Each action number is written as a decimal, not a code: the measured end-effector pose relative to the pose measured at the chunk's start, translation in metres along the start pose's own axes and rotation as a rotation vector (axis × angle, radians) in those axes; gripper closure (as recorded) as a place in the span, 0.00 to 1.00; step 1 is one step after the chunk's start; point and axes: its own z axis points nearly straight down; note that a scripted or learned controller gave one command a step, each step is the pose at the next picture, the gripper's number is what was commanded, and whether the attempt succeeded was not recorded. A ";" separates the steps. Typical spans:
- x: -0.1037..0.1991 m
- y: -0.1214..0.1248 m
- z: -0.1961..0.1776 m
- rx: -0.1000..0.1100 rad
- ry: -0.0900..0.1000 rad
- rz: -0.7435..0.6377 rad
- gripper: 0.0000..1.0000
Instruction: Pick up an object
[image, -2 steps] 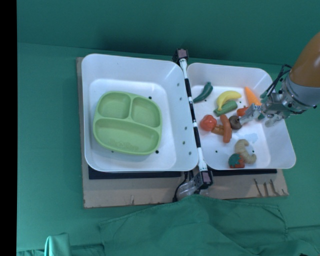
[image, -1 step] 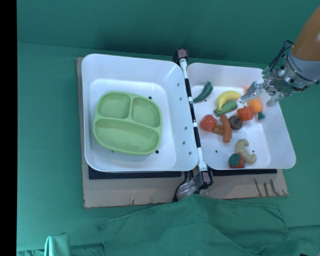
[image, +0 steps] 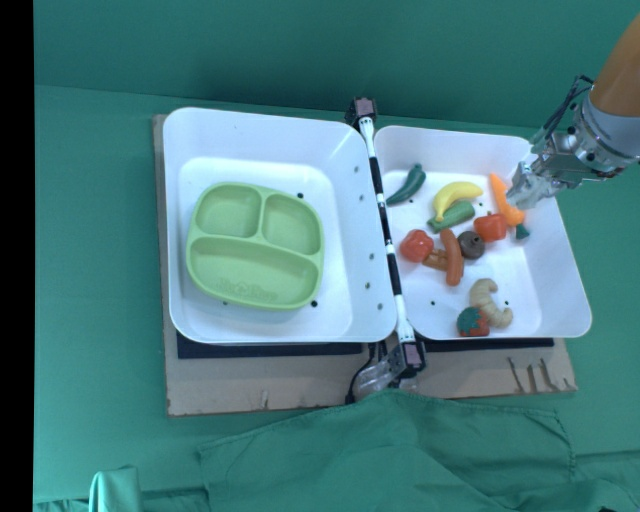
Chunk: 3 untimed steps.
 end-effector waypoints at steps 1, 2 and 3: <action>-0.001 0.001 -0.013 -0.006 -0.003 0.003 1.00; 0.007 0.059 0.068 0.010 0.003 -0.006 1.00; 0.005 0.111 0.000 -0.002 0.001 -0.006 1.00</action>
